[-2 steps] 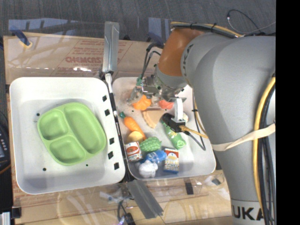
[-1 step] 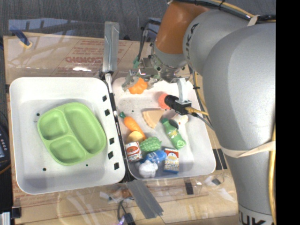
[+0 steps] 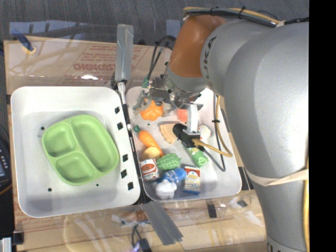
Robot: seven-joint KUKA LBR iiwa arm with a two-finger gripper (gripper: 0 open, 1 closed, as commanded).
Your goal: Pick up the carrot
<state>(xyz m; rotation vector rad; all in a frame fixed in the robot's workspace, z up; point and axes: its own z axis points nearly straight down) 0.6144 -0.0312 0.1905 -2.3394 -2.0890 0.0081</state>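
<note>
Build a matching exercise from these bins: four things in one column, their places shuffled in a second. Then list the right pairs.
Things:
1. carrot
2. green plate
3. red-labelled can
4. small carton

Places:
A. in the left bin
B. in the right bin, just behind the yellow fruit
C. in the right bin, just in front of the yellow fruit
D. in the right bin, near its front wall, right of the blue and white thing

Pairs: 1-B, 2-A, 3-C, 4-D.

The carrot (image 3: 147,138) lies by the right bin's (image 3: 227,181) left wall; a green divided plate (image 3: 80,149) sits in the left bin (image 3: 25,121).
</note>
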